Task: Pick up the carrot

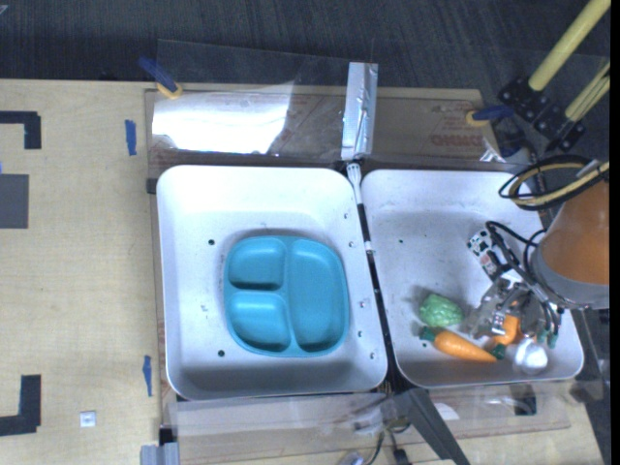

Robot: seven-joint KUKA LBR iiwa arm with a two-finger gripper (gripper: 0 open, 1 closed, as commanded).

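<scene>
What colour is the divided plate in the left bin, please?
Light blue plate, clearest in the camera view.

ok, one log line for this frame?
arm: low in right bin | gripper: over carrot's right end | grasp: unconfirmed | green vegetable: left of gripper | blue divided tray: left bin

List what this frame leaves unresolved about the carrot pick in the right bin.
- Gripper, camera view: the wrist and cables hang over it, so contact with the carrot is unclear.
- Small orange piece by the gripper: too small and blurred to identify.
- White object at the right bin's near corner: blurred, unidentifiable.
- Arm: cut off by the right edge.
</scene>
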